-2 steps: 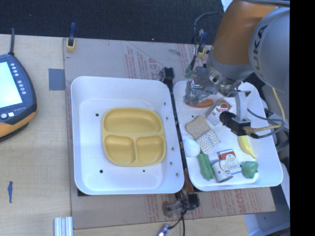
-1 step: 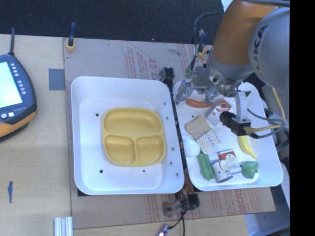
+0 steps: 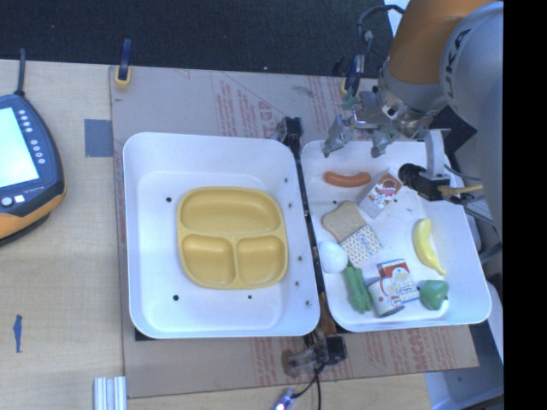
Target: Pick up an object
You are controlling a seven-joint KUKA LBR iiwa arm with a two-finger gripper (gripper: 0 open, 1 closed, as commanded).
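My gripper hangs over the far edge of the right bin, its two fingers spread open with nothing between them. Just below it lies a sausage. Further down the bin are a small white and red packet, a slice of bread, a patterned square packet, a white egg, a banana, a green cucumber, a red and white carton and a green pepper.
The left bin holds a yellow divided plate. A teach pendant lies on the bench at the far left. The ridge between the two bins runs close to the egg and cucumber.
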